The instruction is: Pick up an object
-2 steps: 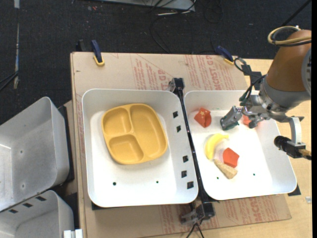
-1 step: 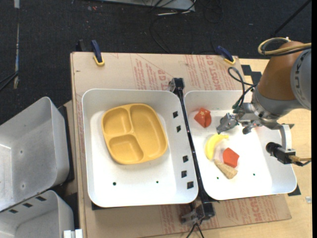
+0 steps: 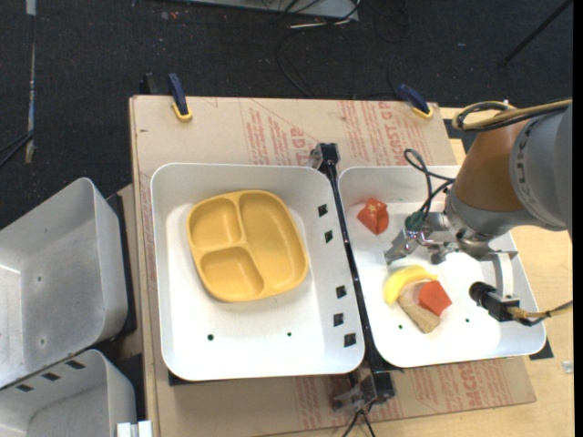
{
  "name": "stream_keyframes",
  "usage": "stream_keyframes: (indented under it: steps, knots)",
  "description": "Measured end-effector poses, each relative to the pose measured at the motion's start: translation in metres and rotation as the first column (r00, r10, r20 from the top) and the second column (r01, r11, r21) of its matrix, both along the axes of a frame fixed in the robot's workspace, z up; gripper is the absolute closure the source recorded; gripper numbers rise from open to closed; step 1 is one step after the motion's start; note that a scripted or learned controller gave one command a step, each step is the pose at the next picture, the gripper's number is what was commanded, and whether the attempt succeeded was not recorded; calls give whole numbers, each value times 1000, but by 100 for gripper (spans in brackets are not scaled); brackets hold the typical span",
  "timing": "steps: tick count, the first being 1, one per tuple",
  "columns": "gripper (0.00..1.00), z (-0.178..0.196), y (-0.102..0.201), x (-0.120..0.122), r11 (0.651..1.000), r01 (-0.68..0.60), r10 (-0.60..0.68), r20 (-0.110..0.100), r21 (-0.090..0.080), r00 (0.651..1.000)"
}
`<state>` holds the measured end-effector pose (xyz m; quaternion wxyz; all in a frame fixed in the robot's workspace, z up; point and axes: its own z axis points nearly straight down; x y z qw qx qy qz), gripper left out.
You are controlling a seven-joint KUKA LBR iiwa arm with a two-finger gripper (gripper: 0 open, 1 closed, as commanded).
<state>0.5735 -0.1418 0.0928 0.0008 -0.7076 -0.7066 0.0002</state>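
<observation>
Banana (image 3: 402, 282) lies just below gripper (image 3: 419, 248) — fingers spread, nothing between.

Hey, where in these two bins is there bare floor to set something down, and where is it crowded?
Left bin: bare strip along the near wall, below the yellow plate. Right bin: crowded centre, with banana, red block and gripper; small bare corner left of the banana.
</observation>
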Motion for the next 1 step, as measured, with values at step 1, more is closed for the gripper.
stream_keyframes:
  steps: [1]
  knots:
    - [0,-1,0,0,1000,0,0,0,0,1000]
